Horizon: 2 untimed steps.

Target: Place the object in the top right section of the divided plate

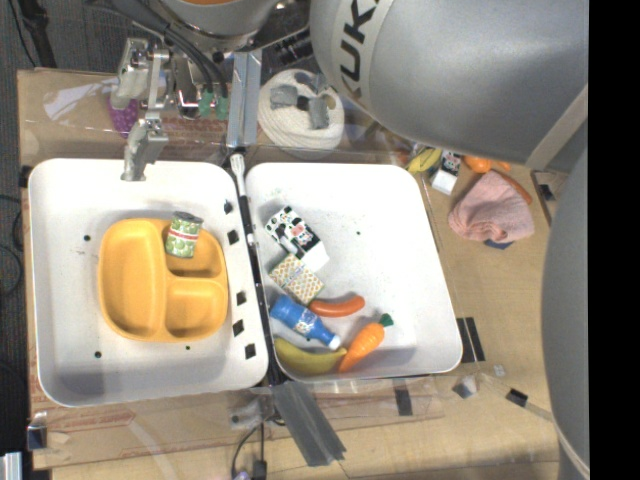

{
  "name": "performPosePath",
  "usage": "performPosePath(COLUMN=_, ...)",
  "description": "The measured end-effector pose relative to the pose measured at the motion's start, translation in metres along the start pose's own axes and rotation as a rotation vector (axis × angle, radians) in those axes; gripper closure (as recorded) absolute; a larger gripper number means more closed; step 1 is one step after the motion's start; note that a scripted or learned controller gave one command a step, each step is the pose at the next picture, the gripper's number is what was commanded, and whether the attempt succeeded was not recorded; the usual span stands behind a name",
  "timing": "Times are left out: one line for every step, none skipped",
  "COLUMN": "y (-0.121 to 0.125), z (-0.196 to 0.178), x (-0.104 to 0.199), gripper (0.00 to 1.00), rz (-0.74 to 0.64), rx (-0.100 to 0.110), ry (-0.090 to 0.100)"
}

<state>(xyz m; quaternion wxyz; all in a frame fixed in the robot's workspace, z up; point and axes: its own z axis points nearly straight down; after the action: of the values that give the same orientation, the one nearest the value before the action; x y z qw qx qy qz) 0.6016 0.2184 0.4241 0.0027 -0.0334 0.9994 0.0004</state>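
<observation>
A yellow plate (150,293) of smooth plastic, with rounded corners and three sections, is lying in the left bin (60,368), in the left half of the frame. A small can (184,234) with a green and white label is standing in the plate's top right section, leaning a little.

The gripper (135,158) is hanging at the upper left of the frame, over the far rim of the left bin. Its metal fingers (133,166) are looking close together and nothing is between them, but I cannot tell surely how far they are apart.

In the right bin (410,268) a black and white carton (292,234), a checkered block (298,280), a blue bottle (303,323), a sausage (338,305), a carrot (364,340) and a banana (308,358) are lying close together.
</observation>
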Motion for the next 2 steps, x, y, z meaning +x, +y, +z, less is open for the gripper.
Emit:
performPosePath(y=0.001, z=0.142, x=0.033, gripper=0.0, rz=-0.124, rx=0.001, ry=0.006)
performPosePath(y=0.0, z=0.025, x=-0.016, gripper=0.0, rz=-0.113, rx=0.001, ry=0.0)
